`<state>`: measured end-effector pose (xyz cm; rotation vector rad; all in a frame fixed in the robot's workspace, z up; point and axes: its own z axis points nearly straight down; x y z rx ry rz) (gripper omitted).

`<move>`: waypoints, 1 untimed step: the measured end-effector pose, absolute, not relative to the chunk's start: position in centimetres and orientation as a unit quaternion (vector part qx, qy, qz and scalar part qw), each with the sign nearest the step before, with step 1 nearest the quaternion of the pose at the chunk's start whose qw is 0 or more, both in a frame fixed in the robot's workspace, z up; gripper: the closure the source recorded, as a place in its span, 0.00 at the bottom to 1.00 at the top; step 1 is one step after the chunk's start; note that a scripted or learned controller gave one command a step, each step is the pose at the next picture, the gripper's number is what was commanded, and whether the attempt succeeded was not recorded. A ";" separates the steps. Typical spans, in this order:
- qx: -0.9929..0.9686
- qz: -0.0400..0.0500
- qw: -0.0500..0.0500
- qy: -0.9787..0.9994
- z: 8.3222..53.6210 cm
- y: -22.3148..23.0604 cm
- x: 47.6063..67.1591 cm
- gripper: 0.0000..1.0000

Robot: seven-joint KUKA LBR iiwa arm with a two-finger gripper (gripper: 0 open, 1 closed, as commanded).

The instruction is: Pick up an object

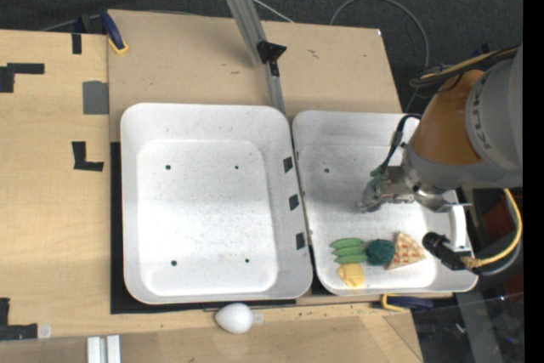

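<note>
We see the bench [195,55] bearing two white bins, left [204,200] and right [340,149], touching side by side. A white egg [234,318] lies at its front edge.

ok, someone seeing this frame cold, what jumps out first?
Probably the arm, its orange band bulking in from the right, with the gripper low over the right bin. Next, the bright cluster along that bin's near edge: green pea pod, dark green piece, yellow piece and pizza slice. Then the white egg on the bench, just outside the left bin.
</note>
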<state>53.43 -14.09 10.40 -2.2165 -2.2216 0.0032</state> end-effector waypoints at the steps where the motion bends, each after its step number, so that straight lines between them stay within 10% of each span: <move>1: -0.707 -0.001 -0.002 -0.708 16.6 -13.9 54.1 1.00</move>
